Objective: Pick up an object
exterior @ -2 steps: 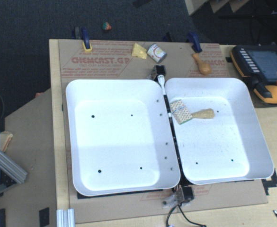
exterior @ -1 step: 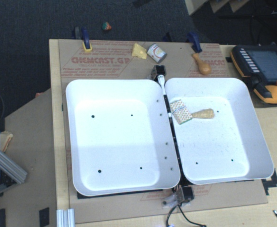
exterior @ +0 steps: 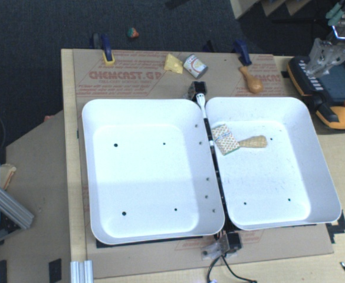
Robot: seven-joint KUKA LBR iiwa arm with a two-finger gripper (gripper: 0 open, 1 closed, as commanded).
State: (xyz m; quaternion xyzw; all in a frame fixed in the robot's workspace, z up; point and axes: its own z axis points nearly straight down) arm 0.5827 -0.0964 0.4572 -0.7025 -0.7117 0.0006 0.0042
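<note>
Two objects lie in the right bin (exterior: 314,158), near its upper left corner. One is a small square patterned piece (exterior: 225,139), close to the bin's left wall. The other is a tan cone-shaped piece (exterior: 252,142), touching the square's right side and pointing right. The left bin (exterior: 95,158) shows bare white floor. A grey metal part that looks like my gripper (exterior: 330,50) sits at the upper right, beyond the right bin's far corner and well away from both objects.
On the board behind the bins lie a yellow scrap (exterior: 173,64), a small box (exterior: 195,66) and a tan wooden piece (exterior: 252,80). Blue clamps (exterior: 107,47) (exterior: 241,50) hold the board. A yellow-and-black handheld unit (exterior: 325,96) rests at the right.
</note>
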